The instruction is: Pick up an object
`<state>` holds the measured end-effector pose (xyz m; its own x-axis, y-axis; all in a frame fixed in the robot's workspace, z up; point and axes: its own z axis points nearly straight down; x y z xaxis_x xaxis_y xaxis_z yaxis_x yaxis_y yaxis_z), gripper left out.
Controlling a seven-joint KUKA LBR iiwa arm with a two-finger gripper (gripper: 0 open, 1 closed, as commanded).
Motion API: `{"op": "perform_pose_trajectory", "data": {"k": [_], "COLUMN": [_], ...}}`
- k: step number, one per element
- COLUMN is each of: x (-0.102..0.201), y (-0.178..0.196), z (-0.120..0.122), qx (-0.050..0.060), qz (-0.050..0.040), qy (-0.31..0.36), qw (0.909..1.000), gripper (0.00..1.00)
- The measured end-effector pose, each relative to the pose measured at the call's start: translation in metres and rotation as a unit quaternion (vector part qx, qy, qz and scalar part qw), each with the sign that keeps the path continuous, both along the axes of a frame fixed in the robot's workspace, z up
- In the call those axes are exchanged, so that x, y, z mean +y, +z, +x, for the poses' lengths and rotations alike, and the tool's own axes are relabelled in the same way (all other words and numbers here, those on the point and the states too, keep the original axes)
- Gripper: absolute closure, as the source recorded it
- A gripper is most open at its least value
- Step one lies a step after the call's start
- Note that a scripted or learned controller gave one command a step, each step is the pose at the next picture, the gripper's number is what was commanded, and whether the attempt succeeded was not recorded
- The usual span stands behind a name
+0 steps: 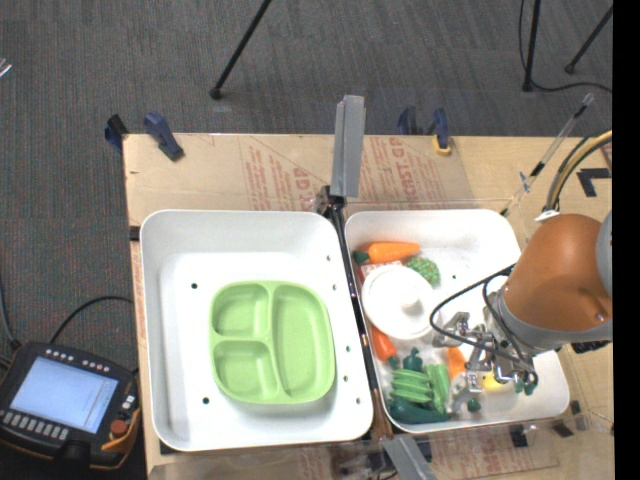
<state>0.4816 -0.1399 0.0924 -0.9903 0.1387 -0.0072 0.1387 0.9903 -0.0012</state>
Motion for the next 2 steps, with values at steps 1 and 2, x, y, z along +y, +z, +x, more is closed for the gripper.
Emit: {"op": "perform_pose_trajectory", "data": {"k": [1, 2], "x": [0.031, 0.034], "y": [0.001, 0.011], "z": [0.009, 0.011], "qx": [-0.001, -0.002], "qz": [-0.0004, 0.0002], "qy": [-0.006, -0.002], "qw": [1.0, 1.0], "gripper": [0.0, 1.0]}}
